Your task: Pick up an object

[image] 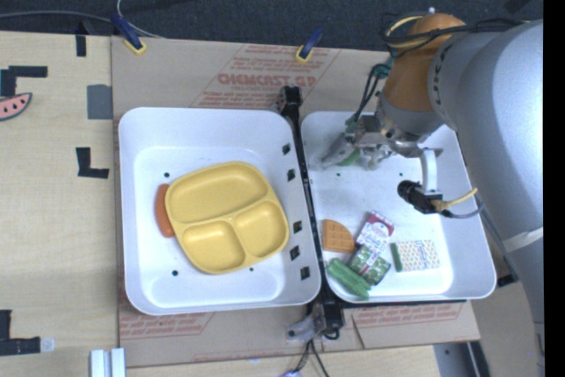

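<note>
No pick looks made yet: the gripper (346, 151) hangs low over the right bin (468, 278), jaws' state untellable, well apart from the small items (375, 252) lying near its front.

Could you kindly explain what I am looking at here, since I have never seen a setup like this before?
This is one picture from a camera fixed above a bench, looking down at a slant. The big grey shape on the right is a robot arm with an orange band above its wrist; its job is to pick up an object. Its end effector is low over the upper part of the right bin; I cannot tell whether it grips anything. Near that bin's front lie a brown waffle-like piece, a small printed packet, a green vegetable-like toy and a flat patterned piece. The left bin holds a yellow divided plate lying over an orange item.
</note>
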`<state>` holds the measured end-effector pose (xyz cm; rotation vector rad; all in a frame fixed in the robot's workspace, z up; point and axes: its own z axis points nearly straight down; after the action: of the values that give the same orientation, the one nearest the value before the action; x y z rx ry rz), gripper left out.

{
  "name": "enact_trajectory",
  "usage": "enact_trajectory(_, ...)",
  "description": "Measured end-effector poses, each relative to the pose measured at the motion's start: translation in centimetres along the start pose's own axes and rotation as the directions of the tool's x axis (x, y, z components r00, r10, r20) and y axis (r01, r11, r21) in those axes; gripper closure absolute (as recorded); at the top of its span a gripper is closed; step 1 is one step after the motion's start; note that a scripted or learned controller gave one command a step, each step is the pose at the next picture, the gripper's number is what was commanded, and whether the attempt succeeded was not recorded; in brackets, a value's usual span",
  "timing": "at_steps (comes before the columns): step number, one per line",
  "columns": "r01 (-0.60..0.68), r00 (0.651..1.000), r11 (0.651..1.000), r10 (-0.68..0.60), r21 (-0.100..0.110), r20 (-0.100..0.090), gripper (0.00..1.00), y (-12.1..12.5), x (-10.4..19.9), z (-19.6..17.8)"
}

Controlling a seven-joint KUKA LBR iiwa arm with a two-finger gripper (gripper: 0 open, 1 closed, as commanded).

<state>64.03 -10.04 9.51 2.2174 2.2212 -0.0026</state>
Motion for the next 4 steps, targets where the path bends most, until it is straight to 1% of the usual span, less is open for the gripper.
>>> enact_trajectory(1,0.001,1.0,1.0,-0.001,0.003,-0.001,1.0,-0.05,0.05,-0.9)
enact_trajectory(2,0.001,1.0,1.0,-0.001,0.002,-0.001,0.0,-0.03,0.05,-0.91)
enact_trajectory(3,0.001,1.0,1.0,-0.001,0.003,-0.002,1.0,-0.05,0.11,-1.83)
enact_trajectory(4,0.001,1.0,1.0,-0.001,0.003,-0.002,0.0,-0.05,0.11,-1.82)
